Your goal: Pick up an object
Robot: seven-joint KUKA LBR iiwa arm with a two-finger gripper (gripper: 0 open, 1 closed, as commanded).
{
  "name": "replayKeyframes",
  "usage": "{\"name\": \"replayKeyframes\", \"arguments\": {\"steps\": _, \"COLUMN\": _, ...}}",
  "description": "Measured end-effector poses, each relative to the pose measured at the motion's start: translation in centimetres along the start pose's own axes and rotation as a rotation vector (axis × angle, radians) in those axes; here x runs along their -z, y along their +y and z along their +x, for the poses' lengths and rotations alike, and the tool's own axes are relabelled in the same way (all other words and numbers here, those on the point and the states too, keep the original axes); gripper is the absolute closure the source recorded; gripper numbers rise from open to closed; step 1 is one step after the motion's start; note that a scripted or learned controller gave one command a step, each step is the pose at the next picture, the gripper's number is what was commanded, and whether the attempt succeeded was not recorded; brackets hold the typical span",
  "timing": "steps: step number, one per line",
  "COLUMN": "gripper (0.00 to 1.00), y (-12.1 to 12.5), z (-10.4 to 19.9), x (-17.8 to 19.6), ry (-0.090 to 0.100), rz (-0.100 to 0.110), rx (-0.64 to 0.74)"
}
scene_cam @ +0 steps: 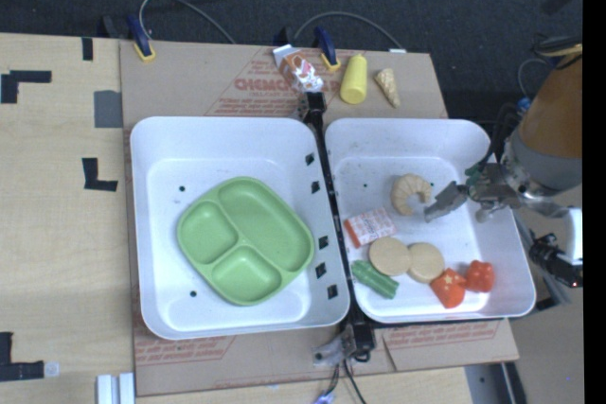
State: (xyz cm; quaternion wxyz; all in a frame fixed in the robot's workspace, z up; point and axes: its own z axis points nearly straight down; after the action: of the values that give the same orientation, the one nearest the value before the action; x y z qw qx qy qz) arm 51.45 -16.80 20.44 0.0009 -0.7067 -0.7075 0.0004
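The gripper [445,202] hovers in the right bin [445,132], just right of the croissant [411,193]; how far it is open cannot be told. The croissant lies mid-bin, its curve opening toward the lower right, long axis roughly vertical in view.
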Motion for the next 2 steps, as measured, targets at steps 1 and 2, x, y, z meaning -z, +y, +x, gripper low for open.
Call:
{"name": "replayKeyframes", "arguments": {"steps": 1, "gripper": 0.00, "y": 5.0, "z": 2.6, "x": -11.5, "ry": -0.001, "rz": -0.009, "rx": 0.001}}
{"name": "replayKeyframes", "arguments": {"steps": 2, "gripper": 0.00, "y": 9.7, "z": 5.9, "x": -11.8, "ry": -0.002, "rz": -0.007, "rx": 0.002}}
